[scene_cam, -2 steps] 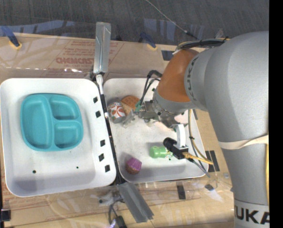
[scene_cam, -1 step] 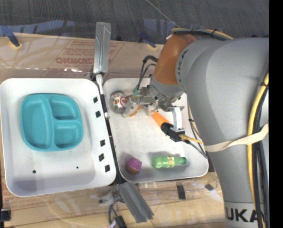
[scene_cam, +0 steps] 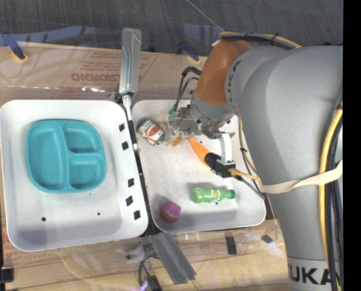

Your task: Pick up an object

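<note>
My gripper [scene_cam: 178,128] reaches down into the back of the right bin [scene_cam: 192,223], its tip low over the bin floor. A small red and white can [scene_cam: 149,131] lies just left of it. An orange carrot-like piece [scene_cam: 198,149] lies right of the gripper, partly under the wrist. A small brownish bit [scene_cam: 175,142] lies below the gripper tip. A green bottle [scene_cam: 212,194] lies on its side near the front. At the front left of that bin rests a purple piece [scene_cam: 171,210].
The left bin [scene_cam: 23,223] holds a teal divided plate [scene_cam: 65,154]. A grey divider bar [scene_cam: 129,59] stands between the bins at the back. The arm's big grey body covers the right side of the bench.
</note>
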Tool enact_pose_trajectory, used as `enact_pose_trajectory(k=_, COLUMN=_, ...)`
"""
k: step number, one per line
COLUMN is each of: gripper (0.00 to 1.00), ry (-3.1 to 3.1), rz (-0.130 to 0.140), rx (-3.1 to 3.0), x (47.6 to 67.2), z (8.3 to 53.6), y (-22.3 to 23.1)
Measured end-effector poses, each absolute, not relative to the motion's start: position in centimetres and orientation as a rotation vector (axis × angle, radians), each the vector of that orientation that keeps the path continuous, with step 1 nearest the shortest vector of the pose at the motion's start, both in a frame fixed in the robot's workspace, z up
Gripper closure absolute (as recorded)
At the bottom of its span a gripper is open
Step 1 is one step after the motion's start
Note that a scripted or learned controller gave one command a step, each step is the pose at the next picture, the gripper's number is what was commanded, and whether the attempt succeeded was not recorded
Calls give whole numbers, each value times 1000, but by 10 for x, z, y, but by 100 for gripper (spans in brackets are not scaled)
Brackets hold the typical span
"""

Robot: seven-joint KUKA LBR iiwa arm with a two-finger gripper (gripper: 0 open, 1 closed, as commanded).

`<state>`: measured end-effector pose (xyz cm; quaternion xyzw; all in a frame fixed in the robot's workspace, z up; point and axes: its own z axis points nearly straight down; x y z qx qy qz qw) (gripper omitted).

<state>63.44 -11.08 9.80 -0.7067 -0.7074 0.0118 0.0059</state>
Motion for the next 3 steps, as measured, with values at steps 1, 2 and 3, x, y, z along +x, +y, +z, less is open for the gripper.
enact_pose_trajectory(k=1, gripper=100, ry=-2191, rz=59, rx=-2215, x=644, z=93, y=-107)
enact_pose_trajectory(k=2, gripper=100, ry=-2199, rz=55, rx=-2217, x=647, z=88, y=-108)
enact_pose_trajectory(k=3, gripper=100, ry=-2237, rz=-11, rx=-2217, x=659, z=229, y=-70)
